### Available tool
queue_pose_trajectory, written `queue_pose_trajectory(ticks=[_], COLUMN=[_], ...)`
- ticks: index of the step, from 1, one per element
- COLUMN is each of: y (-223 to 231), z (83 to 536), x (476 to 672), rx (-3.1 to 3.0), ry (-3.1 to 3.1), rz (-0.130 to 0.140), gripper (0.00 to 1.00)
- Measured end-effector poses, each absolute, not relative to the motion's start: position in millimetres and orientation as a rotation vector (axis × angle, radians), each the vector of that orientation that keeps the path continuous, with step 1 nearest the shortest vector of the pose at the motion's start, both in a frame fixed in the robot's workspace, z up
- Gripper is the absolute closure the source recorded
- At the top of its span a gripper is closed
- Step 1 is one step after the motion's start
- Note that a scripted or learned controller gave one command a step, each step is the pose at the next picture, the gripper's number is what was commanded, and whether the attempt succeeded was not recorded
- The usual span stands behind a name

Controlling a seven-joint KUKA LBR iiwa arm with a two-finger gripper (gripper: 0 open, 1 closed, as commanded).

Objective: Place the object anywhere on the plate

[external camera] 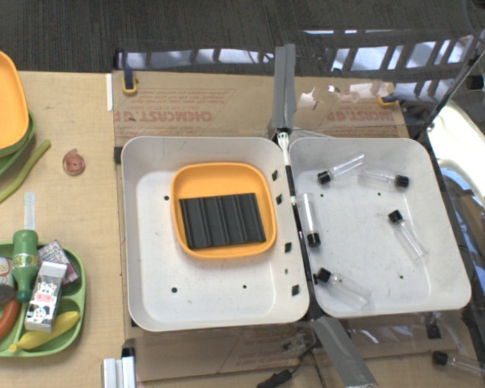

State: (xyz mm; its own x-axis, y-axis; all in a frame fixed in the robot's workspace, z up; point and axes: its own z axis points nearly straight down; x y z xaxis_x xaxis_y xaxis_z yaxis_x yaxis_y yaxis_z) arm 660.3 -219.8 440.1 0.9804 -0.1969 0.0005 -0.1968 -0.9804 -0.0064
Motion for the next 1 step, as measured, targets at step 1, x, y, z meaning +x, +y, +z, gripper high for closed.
queue_pose_trajectory(ticks=[1], y=[-218.5], z=[440.6], x=[660.6], rx=[-3.12], ry=[0.306], rz=[-0.004], gripper=[1.0])
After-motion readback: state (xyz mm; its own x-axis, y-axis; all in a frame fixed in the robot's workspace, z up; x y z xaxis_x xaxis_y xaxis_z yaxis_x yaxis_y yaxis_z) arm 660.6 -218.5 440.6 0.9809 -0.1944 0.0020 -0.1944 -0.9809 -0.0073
